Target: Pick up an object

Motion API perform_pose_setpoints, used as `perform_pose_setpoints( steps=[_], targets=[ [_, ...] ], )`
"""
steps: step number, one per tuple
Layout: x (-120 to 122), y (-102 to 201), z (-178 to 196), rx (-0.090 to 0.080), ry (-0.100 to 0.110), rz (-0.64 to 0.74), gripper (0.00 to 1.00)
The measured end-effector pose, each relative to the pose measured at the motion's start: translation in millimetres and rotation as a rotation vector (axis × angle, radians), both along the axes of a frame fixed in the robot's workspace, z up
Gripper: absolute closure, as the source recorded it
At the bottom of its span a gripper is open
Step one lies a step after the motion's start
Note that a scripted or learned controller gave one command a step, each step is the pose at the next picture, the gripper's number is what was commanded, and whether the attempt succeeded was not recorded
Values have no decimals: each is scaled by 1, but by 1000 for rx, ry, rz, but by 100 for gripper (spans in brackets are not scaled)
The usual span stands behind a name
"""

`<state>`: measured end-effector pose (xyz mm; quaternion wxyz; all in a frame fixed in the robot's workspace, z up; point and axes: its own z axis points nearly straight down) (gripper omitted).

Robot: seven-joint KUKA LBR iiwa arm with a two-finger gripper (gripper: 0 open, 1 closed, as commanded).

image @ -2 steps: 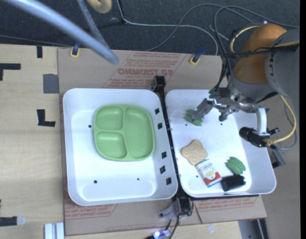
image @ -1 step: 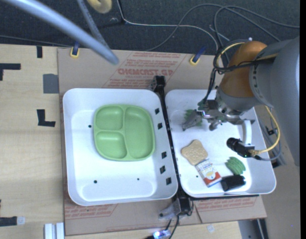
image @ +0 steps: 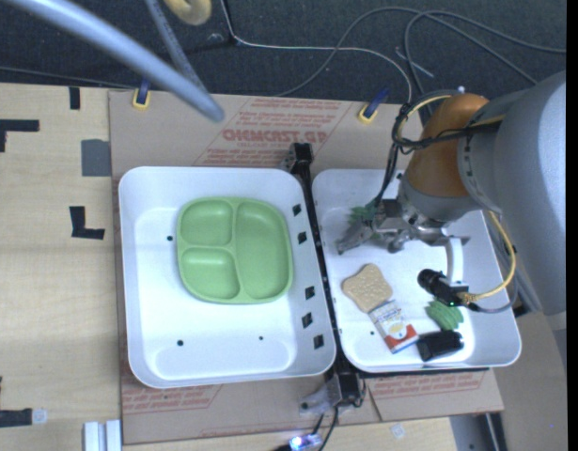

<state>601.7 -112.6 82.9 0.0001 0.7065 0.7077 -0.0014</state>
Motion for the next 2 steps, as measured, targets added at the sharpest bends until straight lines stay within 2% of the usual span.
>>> perform_pose_setpoints(
  steps=[1,2],
  targets=[
    [1,1,12,1,-3,1,100],
    [7,6,72,2,-5,0,100]
  ],
)
